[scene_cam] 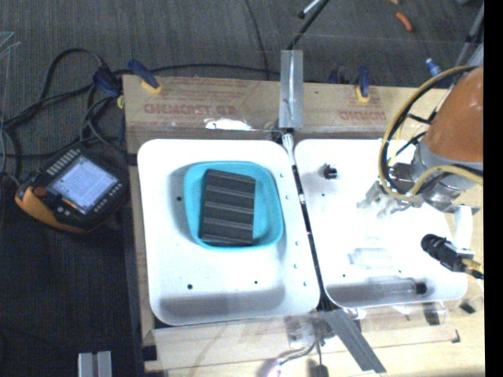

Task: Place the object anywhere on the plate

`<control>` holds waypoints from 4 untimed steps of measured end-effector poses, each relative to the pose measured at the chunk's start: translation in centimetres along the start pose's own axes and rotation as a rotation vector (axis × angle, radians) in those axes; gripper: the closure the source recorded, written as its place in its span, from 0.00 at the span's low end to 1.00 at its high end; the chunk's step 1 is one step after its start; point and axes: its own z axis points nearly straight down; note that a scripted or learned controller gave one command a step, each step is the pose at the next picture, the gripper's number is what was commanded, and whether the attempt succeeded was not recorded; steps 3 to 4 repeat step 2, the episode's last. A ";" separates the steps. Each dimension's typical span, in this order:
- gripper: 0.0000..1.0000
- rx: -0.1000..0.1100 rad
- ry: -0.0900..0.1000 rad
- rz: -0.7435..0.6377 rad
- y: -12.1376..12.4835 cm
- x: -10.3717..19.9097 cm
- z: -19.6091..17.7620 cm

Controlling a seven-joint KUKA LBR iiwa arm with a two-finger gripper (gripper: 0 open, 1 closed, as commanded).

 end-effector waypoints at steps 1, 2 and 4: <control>0.00 0.000 0.000 0.000 0.0 0.0 0.0; 0.00 0.002 0.000 0.040 -4.8 5.5 -0.3; 0.00 0.002 0.000 0.040 -4.8 5.5 -0.3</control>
